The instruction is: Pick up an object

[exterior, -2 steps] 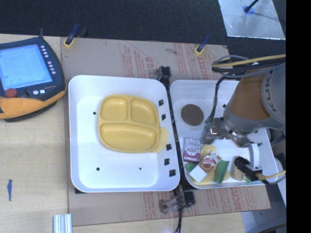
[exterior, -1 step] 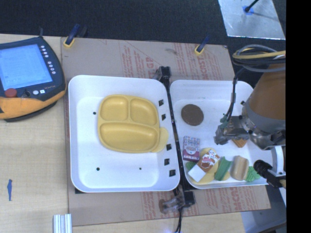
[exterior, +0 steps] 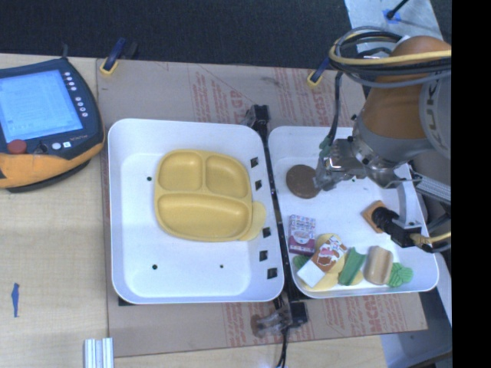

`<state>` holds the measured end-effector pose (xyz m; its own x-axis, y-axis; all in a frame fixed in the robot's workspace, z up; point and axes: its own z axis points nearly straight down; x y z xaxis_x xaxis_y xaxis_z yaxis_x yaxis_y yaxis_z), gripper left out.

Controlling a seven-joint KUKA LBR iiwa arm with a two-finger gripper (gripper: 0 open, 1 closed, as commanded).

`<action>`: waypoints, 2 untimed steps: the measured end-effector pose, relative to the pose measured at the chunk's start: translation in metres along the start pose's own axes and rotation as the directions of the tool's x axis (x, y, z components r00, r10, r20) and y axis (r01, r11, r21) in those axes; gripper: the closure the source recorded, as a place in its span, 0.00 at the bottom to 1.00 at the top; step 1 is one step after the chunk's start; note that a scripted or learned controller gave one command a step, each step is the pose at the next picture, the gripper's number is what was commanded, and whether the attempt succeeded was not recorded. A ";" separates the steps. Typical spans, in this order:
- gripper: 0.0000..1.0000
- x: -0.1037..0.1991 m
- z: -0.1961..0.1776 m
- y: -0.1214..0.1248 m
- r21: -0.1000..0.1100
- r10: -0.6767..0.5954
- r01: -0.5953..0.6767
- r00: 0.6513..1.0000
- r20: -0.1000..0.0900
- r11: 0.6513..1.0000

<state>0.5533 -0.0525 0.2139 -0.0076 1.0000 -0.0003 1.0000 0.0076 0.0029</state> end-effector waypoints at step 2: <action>0.00 -0.004 0.022 0.059 0.001 0.000 0.000 1.000 0.001 1.000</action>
<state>0.6127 -0.0556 0.1918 -0.0077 1.0000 -0.0010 1.0000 0.0077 0.0017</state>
